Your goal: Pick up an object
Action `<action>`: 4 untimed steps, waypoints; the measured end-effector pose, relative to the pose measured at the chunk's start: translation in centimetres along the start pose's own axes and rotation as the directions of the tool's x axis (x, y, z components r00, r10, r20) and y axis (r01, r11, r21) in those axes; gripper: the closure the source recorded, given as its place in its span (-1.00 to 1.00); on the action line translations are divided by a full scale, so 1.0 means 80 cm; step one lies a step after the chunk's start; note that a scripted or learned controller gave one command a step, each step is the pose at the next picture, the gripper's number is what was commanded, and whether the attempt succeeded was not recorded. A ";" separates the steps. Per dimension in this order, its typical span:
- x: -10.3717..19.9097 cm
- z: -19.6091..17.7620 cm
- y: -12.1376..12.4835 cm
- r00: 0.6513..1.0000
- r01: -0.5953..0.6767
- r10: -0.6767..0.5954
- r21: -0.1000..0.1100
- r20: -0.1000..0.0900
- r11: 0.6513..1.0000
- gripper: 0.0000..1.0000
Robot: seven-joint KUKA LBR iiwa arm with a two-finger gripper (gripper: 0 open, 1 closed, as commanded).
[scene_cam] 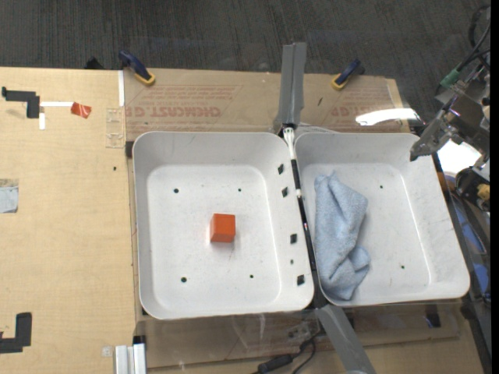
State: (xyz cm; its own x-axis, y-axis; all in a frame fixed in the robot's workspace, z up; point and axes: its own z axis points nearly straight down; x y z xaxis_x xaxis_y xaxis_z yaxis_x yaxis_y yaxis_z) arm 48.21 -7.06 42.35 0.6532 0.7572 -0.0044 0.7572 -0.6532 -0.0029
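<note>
Closest to me run the front rims of both bins: the left bin (141, 232) has an orange block (223, 228) sitting alone near its middle, well apart from every wall, which I judge makes it the easier pick. Next comes the right bin (457, 265), with a crumpled blue cloth (341, 232) heaped against its left wall. At the far right the gripper (427, 142) hangs over that bin's back corner, carrying nothing; released or clenched, I cannot tell.
</note>
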 end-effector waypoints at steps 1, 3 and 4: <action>0.029 0.037 -0.031 0.929 -0.370 0.370 0.000 0.001 0.929 -1.00; 0.134 -0.023 -0.122 0.789 -0.614 0.614 -0.002 -0.004 0.789 -1.00; 0.166 -0.023 -0.150 0.789 -0.614 0.614 -0.003 -0.005 0.789 -1.00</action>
